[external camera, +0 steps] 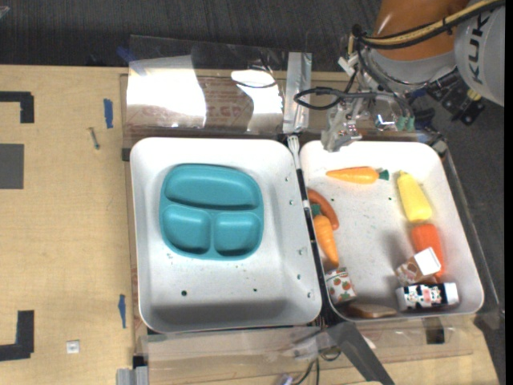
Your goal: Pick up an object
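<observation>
My gripper (338, 135) hangs over the far left rim of the right bin (461, 215), with nothing seen in it. Just in front of it lies an orange carrot (353, 175) with a green end. A yellow corn-like piece (413, 196) and an orange-red piece (426, 237) lie along the bin's right side. Near the front right are a small white and brown box (423, 265) and a black-and-white carton (429, 295). Another carrot (325, 239) and a red item (317, 202) rest against the bin's left wall, with a small patterned cup (341, 284) in front of them.
The left bin (152, 279) holds a teal divided plate (212, 209). A shiny plastic sheet (200, 99) and a metal bar (295, 95) lie behind the bins. The arm's cables (401, 46) hang above the right bin's far edge.
</observation>
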Motion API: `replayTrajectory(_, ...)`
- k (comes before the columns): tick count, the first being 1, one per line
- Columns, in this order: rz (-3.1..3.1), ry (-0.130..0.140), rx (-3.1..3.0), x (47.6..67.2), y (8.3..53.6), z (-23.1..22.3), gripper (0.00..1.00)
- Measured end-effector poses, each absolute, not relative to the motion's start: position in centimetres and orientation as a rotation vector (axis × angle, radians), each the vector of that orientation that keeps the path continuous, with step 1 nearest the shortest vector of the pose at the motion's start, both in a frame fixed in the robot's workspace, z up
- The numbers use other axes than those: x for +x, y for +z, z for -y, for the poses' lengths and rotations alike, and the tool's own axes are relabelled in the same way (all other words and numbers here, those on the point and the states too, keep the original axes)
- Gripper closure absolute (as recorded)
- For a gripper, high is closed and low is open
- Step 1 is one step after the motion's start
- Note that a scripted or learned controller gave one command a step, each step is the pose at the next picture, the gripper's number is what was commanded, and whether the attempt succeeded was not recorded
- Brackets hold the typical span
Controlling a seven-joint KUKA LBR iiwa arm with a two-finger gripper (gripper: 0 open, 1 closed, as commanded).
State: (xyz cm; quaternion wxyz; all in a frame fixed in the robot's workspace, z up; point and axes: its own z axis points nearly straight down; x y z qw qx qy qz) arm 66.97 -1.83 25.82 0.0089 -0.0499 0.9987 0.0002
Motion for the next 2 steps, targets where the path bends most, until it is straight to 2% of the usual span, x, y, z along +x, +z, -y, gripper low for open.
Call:
replayTrajectory(1,-3.104,-0.002,-0.383,66.9,29.1,4.2,1.0)
replayTrajectory(2,-3.06,0.005,-0.711,66.6,18.3,0.1,1.0)
